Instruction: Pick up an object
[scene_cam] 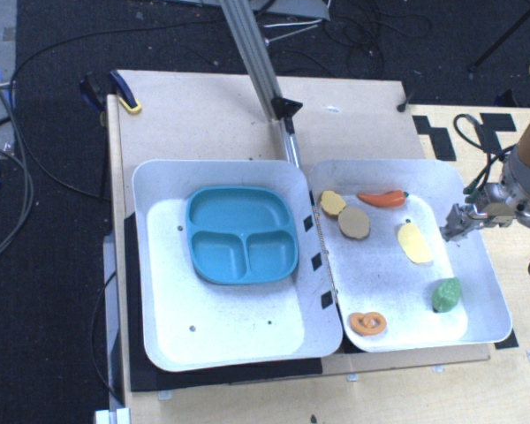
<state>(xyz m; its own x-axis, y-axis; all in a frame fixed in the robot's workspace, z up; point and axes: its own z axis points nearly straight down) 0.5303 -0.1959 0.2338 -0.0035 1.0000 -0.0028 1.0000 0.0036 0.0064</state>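
The right bin point(477, 263) holds several toy foods: a red chili pepper point(382, 199), a yellow piece point(332, 204), a brown round piece point(354, 224), a pale yellow piece point(414, 242), a green lump point(446, 294) and an orange pretzel point(367, 323). My gripper point(453, 222) hangs over the right rim of this bin, to the right of the pale yellow piece and apart from it. I see nothing between its fingers.
The left bin point(159, 316) carries a blue divided tray point(242, 234). A metal pole point(252, 47) slants down to the seam between the bins. Cables lie on the dark floor around the bench.
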